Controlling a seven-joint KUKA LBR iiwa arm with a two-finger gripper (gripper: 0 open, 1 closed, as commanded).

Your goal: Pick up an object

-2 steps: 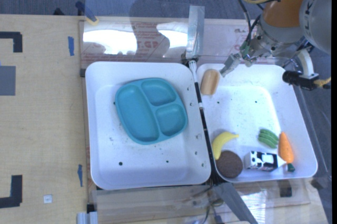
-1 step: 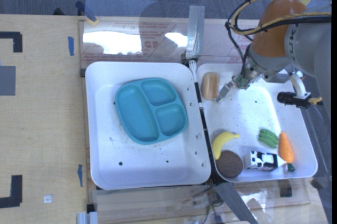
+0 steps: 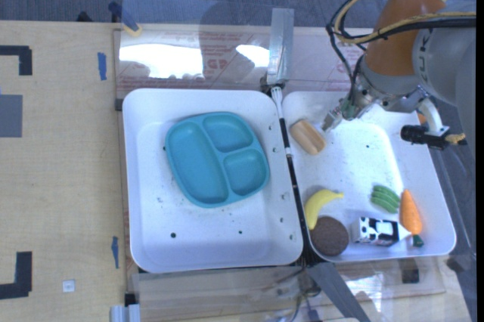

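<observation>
Fingers (image 3: 333,119) poised low in the right bin (image 3: 423,184), state impossible to tell from here. Tan bread roll (image 3: 307,137) just down-left of the tips, nearly touching, long axis slanting down to the right. Probably the nearest pick.

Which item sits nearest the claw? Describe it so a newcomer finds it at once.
Start at the right white bin, the one without the blue tray. Look to its upper left corner, just left of the claw. There lies the tan bread roll, a stubby beige cylinder, alone up there while the banana, cookie and vegetables cluster along the bottom edge.
</observation>
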